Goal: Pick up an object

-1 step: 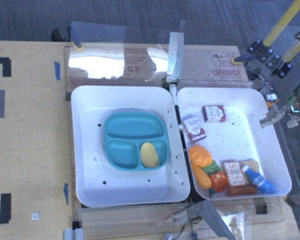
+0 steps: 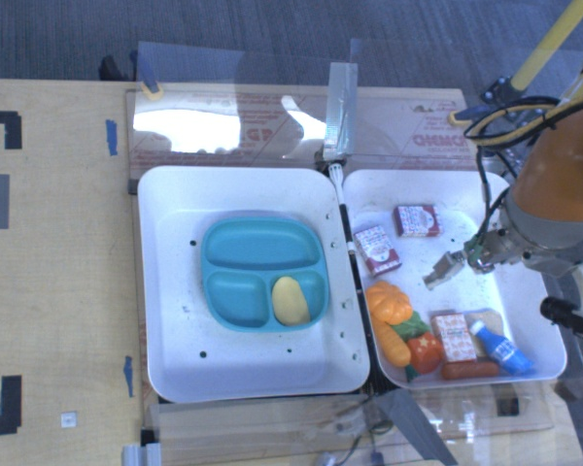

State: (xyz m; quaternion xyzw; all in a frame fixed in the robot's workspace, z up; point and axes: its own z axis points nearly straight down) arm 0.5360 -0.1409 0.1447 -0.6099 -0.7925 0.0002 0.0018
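We look down on a pale wooden bench (image 2: pixel 58 260) marked with black corner brackets and bits of blue tape, set on a floor of dark blue-grey carpet (image 2: pixel 272 8); a clear plastic sheet (image 2: pixel 214 124) along the back catches a bright glare; two shallow white bins with rounded corners sit side by side, touching along their inner rims. In the left bin (image 2: pixel 165 260) lies a smooth teal tray (image 2: pixel 262 270) with three compartments, and a pale yellow, egg-shaped lump (image 2: pixel 291 301) rests in its lower right compartment. The right bin (image 2: pixel 534 357) holds small toy groceries: two red-and-white packets (image 2: pixel 416 220) (image 2: pixel 376 249) toward the back, an orange pepper (image 2: pixel 389 304), a carrot (image 2: pixel 391 343) and a red tomato (image 2: pixel 426 352) bunched at the front left, a third packet (image 2: pixel 454 336), a blue bottle (image 2: pixel 500 349) and a reddish sausage (image 2: pixel 471 369) along the front edge. The grey arm with its orange band (image 2: pixel 559 178) reaches in from the right; its gripper (image 2: pixel 445 270) hangs over bare white floor in the middle of the right bin, near the packets yet apart from them, nothing visible between its fingers; we cannot tell whether they are spread or closed.
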